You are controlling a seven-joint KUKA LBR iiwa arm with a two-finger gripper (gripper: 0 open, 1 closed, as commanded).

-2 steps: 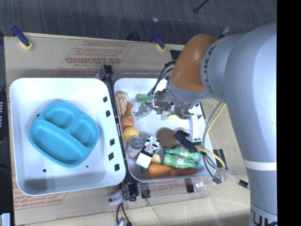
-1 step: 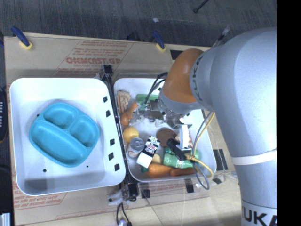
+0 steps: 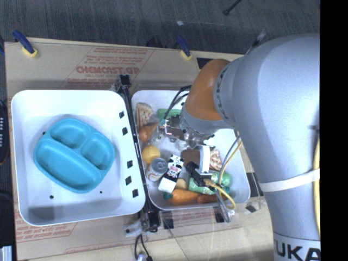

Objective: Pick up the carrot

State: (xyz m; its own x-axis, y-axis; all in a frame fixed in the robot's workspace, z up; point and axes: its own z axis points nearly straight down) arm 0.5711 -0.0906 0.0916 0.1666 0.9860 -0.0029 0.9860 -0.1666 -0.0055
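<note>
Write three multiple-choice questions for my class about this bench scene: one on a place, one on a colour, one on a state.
1. Where is the carrot?
A. In the left bin
B. In the right bin, by its near edge
C. On the bench outside both bins

2. What colour is the divided tray in the left bin?
A. Red
B. Yellow
C. Blue

3. How is the carrot placed?
A. Lying on its side among other items
B. Standing upright on its tip
C. Lifted clear above the bin

Answers:
1. B: the carrot sits low in the right bin, close to its near wall.
2. C: the divided tray in the left bin is plainly blue.
3. A: its orange length runs flat along the bin floor.
</note>
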